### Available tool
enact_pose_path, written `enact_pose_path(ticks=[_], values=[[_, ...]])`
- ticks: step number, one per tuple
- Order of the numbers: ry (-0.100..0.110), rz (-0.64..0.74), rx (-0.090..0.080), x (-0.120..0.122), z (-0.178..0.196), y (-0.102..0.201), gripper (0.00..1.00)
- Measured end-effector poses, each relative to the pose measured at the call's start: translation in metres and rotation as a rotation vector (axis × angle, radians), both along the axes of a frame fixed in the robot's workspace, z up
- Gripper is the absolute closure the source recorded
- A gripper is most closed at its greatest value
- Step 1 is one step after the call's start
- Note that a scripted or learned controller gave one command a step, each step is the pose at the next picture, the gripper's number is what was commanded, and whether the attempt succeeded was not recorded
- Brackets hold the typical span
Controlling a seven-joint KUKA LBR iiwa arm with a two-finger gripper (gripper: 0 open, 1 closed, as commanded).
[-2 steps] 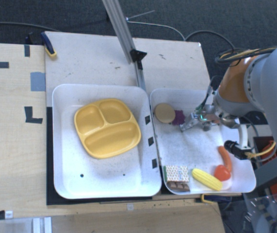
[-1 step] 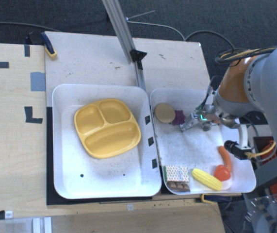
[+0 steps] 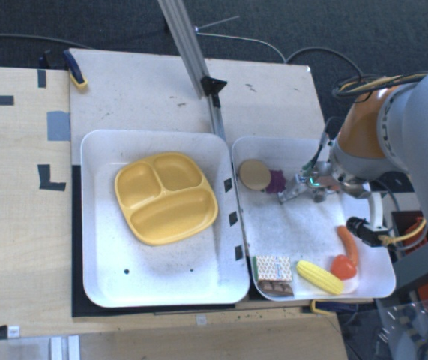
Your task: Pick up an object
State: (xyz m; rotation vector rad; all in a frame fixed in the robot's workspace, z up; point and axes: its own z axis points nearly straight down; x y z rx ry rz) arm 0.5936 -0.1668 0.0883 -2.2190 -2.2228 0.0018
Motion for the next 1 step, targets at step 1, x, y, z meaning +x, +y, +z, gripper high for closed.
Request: enact_pose_path(ticks=[1], values=[[0.000, 0.000, 0.000, 0.0000, 0.0000, 0.0000, 0.00]])
